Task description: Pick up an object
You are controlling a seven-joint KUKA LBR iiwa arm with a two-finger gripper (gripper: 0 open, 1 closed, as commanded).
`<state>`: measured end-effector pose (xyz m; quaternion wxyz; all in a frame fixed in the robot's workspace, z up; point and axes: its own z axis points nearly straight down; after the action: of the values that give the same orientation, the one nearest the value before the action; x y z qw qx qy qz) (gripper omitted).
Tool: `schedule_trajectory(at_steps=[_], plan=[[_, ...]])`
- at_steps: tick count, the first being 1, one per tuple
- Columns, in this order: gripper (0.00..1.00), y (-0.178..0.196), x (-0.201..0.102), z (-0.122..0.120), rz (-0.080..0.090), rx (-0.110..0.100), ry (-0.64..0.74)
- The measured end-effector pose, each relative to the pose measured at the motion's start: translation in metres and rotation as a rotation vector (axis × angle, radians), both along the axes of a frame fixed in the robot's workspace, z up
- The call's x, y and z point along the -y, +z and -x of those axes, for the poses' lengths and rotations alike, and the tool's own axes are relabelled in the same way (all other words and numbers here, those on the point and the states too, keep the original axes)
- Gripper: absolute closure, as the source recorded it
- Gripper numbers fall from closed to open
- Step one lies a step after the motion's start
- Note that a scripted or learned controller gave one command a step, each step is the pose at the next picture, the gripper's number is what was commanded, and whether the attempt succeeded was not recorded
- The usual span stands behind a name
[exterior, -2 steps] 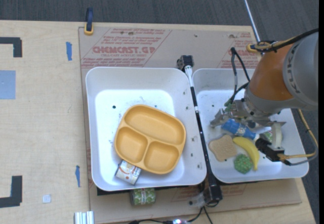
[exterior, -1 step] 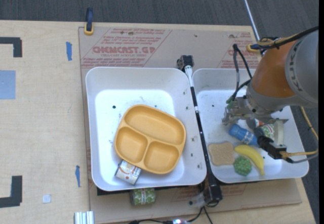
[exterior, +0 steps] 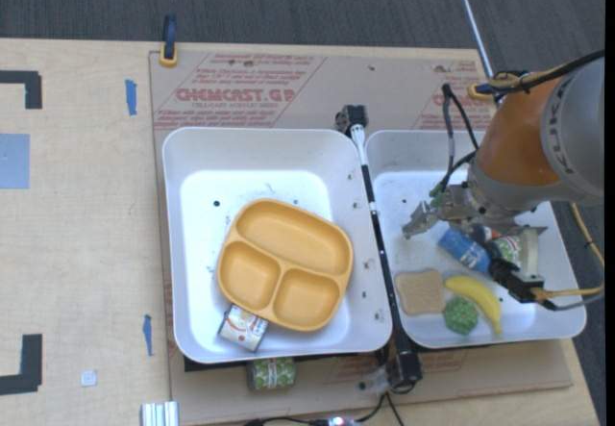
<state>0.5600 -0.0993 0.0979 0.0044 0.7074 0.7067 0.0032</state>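
My gripper (exterior: 424, 219) hangs low over the middle of the right bin (exterior: 404, 174), under the grey and orange wrist. Just right of and below it lies a blue bottle (exterior: 461, 247), close to the gripper; I cannot tell if they touch. A slice of bread (exterior: 420, 291) lies in front of the gripper. A yellow banana (exterior: 478, 298) and a green broccoli piece (exterior: 461, 316) sit in the bin's front right corner. A pale packet (exterior: 511, 246) is partly hidden under the arm.
The left bin (exterior: 183, 222) holds a yellow divided plate (exterior: 285, 263) and a small can (exterior: 243, 328) at its front edge. A green can (exterior: 274, 374) lies on the bench in front of that bin. A black cable runs along the rim between the bins.
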Motion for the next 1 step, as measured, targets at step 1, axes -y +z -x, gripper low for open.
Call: schedule_trajectory(at_steps=[1], plan=[[0.0,-0.011,-0.0046,0.0489,-0.001,-0.002,0.001]])
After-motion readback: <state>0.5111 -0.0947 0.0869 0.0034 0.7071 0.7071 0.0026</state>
